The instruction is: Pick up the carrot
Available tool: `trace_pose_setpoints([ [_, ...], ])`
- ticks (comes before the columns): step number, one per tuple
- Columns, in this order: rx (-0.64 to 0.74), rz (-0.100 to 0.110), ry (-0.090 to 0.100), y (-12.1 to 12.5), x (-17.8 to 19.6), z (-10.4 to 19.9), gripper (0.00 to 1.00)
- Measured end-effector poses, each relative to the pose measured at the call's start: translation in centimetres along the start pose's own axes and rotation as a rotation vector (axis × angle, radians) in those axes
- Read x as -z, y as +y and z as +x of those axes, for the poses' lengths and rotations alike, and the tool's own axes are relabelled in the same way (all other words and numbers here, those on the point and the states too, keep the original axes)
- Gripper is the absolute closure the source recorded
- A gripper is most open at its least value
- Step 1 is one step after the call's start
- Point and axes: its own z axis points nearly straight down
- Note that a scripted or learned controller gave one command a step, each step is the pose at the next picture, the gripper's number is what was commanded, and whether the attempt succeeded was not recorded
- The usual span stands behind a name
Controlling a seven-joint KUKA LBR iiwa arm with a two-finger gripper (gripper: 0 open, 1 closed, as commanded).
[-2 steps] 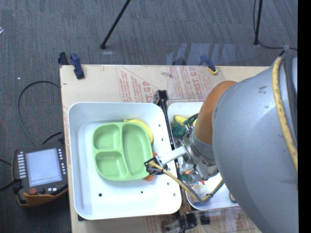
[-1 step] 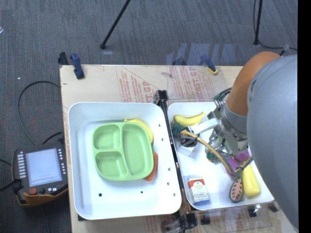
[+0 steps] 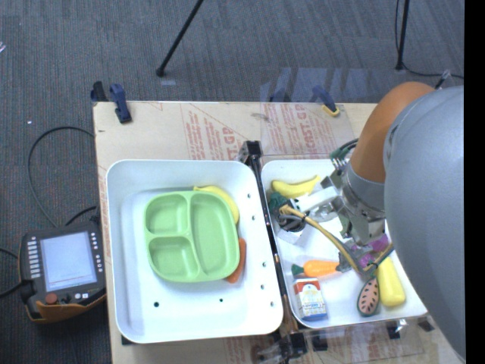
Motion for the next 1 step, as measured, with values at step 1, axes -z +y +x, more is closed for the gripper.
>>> trace_pose_setpoints([
  [1,0.059,0.002,-0.006,1.38,-5.43,-3.88,0.00],
])
